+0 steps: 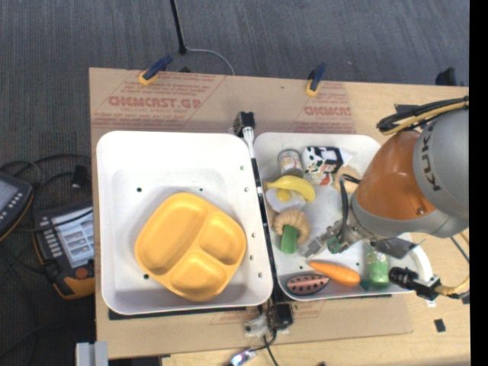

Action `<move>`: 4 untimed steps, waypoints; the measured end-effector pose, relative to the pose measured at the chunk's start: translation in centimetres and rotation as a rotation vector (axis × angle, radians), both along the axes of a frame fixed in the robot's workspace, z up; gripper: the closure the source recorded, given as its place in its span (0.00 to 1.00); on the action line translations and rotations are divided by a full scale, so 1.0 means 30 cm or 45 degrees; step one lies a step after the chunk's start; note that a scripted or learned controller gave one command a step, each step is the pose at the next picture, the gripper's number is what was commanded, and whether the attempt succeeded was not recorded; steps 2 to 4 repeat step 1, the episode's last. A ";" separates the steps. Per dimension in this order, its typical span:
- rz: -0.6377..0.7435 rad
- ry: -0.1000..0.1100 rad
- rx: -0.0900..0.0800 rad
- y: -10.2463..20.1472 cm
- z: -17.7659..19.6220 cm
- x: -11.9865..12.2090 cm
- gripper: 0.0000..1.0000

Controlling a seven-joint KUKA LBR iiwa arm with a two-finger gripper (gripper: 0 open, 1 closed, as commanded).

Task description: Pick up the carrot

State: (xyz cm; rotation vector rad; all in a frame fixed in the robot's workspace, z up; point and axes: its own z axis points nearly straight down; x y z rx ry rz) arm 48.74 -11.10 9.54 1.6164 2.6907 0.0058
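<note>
I see the carrot lying flat in the right bin, near its front wall, long axis roughly left to right with a slight downward slope toward its right end, which is near a green bottle. It sits just below the pincer, toward the bin's front edge, close but not touching as far as I can judge. From the pincer, the carrot's middle is almost straight ahead toward the front wall, so I judge the coming move to be a short shift that way and a drop, with the fingers closing across the thin width and not along the length. I cannot tell whether the pincer is spread or pressed together; nothing is visibly between its tips. Left of the pincer lie a green block with a bread roll; a watermelon slice is below-left, just beside the carrot's left tip. A banana lies farther off, above-left. The yellow tray lies in the left bin, well away to the left.
</note>
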 end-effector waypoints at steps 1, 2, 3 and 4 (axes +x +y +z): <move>0.000 0.003 0.000 0.000 -0.003 -0.003 0.00; 0.000 0.003 0.000 0.000 -0.003 -0.003 0.00; 0.000 0.003 0.000 0.000 -0.003 -0.003 0.00; 0.000 0.003 0.000 0.000 -0.003 -0.003 0.00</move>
